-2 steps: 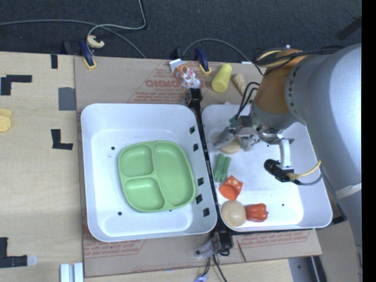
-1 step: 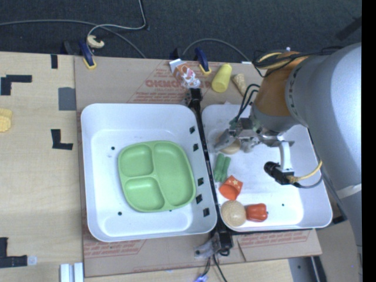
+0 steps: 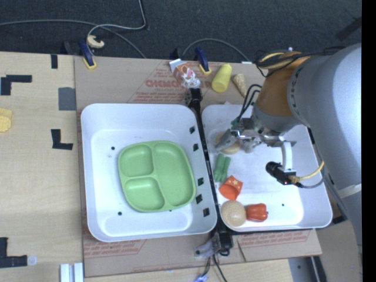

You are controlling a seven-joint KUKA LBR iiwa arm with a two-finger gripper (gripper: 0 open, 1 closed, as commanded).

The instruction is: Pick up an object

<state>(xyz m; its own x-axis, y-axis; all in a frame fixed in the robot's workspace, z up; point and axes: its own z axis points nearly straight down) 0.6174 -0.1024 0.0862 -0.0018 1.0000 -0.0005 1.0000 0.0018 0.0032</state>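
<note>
My gripper (image 3: 236,138) is low in the upper left part of the right bin (image 3: 294,216). A small tan object (image 3: 230,148) lies right under it, partly hidden by the gripper. Just below lies a green vegetable-shaped toy (image 3: 221,168), then an orange-red piece (image 3: 231,187). A beige ball (image 3: 233,212) and a red pepper-like toy (image 3: 256,212) sit near the bin's front edge. The grey arm with its orange band (image 3: 277,93) reaches in from the right.
The left bin (image 3: 100,134) holds a green divided plate (image 3: 156,175). Behind the bins on the cardboard lie a yellow cylinder (image 3: 221,78), a small red-and-white packet (image 3: 185,73) and a tan piece (image 3: 240,84). A black cable part (image 3: 281,173) hangs over the right bin.
</note>
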